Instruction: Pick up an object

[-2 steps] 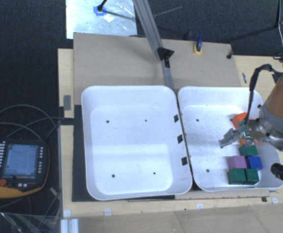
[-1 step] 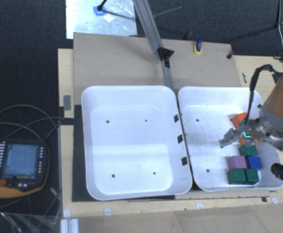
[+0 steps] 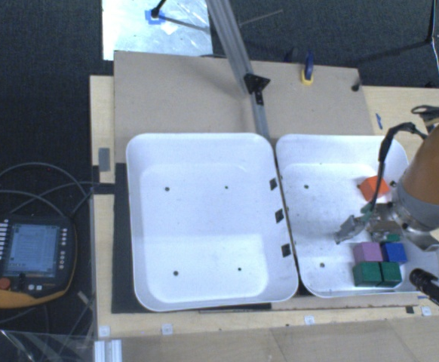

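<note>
The right bin [image 3: 317,157] holds a cluster of small objects near its front right corner. A pink block [image 3: 367,252], a blue block [image 3: 394,251] and a green block [image 3: 377,273] lie close together. An orange piece [image 3: 371,187] sits farther back, partly hidden by the arm. My gripper [image 3: 351,229] hangs over the right bin, just left of and slightly behind the pink block. Nothing is visibly held in it.
The left bin [image 3: 204,149] stands beside the right one, with a row of dark clips [image 3: 279,216] along the shared rim. A slanted metal pole [image 3: 234,44] rises behind the bins. A teach pendant [image 3: 27,259] lies at the far left.
</note>
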Robot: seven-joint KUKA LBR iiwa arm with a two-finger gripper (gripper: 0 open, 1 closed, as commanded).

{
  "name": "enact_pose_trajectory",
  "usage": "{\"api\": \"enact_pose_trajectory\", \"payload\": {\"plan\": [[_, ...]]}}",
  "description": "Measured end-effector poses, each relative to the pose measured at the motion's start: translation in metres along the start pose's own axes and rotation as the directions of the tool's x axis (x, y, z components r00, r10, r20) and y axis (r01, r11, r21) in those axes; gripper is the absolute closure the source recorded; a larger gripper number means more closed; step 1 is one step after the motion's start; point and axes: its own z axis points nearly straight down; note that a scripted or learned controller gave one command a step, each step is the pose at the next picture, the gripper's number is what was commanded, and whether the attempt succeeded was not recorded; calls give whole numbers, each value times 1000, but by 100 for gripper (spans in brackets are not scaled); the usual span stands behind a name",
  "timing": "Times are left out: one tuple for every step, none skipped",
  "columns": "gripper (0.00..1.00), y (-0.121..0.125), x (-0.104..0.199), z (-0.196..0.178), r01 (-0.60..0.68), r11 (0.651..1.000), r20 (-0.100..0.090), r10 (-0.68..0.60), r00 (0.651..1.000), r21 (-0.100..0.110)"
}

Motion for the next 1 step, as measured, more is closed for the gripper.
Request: {"api": "enact_pose_trajectory", "payload": {"plan": [[0,1,-4,37,-1,1000,8,1,1000,-13]]}}
